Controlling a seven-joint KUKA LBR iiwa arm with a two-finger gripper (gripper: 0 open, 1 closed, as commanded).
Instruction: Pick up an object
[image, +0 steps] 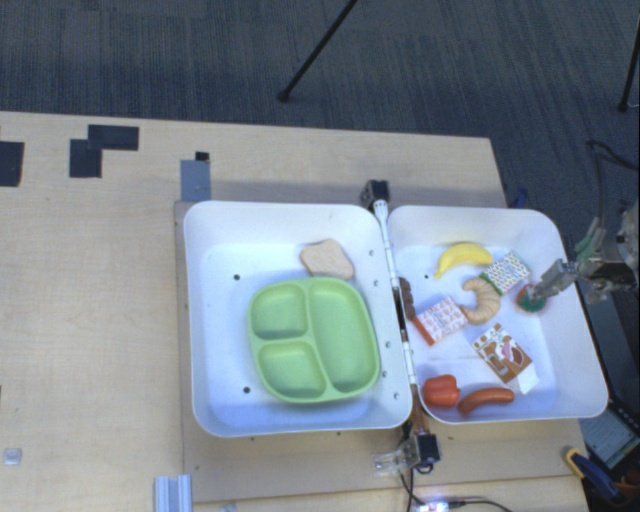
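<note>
2 white bins sit side by side on the bench, and the work is at its start: nothing is lifted yet. The gripper (552, 282) hangs over the right bin (560, 232), near its right edge, with the arm coming in from that side. Its tip sits just above or on a small green and red object (530, 299), but the picture is too blurred there to tell contact, so whether it is wide, narrow or holding anything I cannot tell. The right bin carries the candidates: a banana (463, 257) toward its far edge, a patterned packet (507, 270) just beside it, a croissant (483, 298) near the middle, a red and white box (439, 320) toward the left edge, a brown and white carton (505, 357) nearer the front, and a red pepper (440, 389) touching or just beside a sausage (486, 399) at the front edge. The left bin (205, 330) carries a green tray (312, 340) with 3 compartments and a bread slice (327, 260) just beyond the tray's far edge. I judge the step in hand to be the approach to a grasp on the small green and red object. The next move likely calls for centring over that object, dropping squarely, closing, and lifting straight up. The patterned packet and croissant lie near, so a skewed descent could nudge them.
</note>
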